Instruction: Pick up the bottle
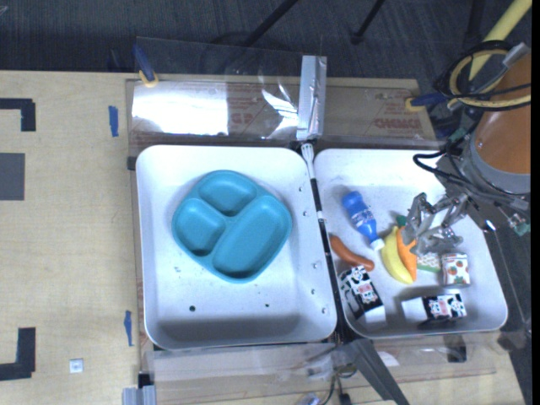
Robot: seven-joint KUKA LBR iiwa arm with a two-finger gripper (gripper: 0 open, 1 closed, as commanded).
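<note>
— Where is the bottle [360, 215]?

— In the right bin [494, 310], lying on its side near the bin's left wall, blue with a white label, its cap toward the top left.

— What lies around it?

— A sausage [349, 251] just below it, a banana [394, 258] and a carrot [407, 255] to its right, and two cow-patterned cartons [363, 292] along the bottom.

— And the gripper [429, 223]?

— Low over the carrot and banana, right of the bottle and apart from it. Its metal fingers stand spread, nothing between them.

— The left bin [160, 226]?

— It holds a blue divided plate [232, 224].
</note>
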